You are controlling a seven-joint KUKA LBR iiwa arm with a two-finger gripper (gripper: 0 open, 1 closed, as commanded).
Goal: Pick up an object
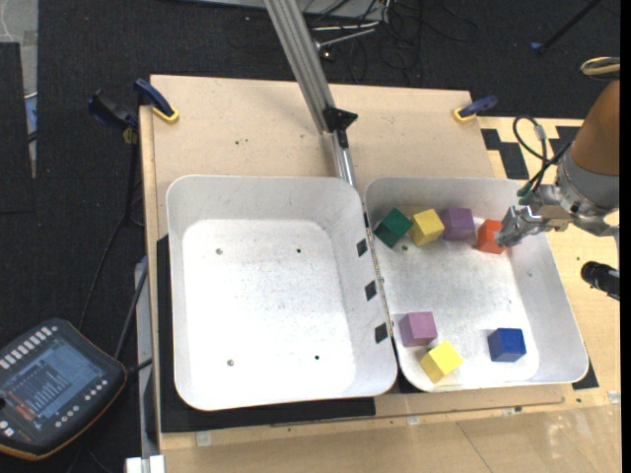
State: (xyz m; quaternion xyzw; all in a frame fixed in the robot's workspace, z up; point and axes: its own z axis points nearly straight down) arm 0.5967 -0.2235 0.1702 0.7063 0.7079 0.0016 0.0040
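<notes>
Reaching in from the right, the end effector, grip state indiscernible, meets the orange block at the right bin's far wall, beside purple, yellow and green blocks.

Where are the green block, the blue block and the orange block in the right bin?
green block (392,227): camera view, on its top face.
blue block (506,344): camera view, on its top face.
orange block (488,236): camera view, on its visible left side, beside the gripper.
</notes>
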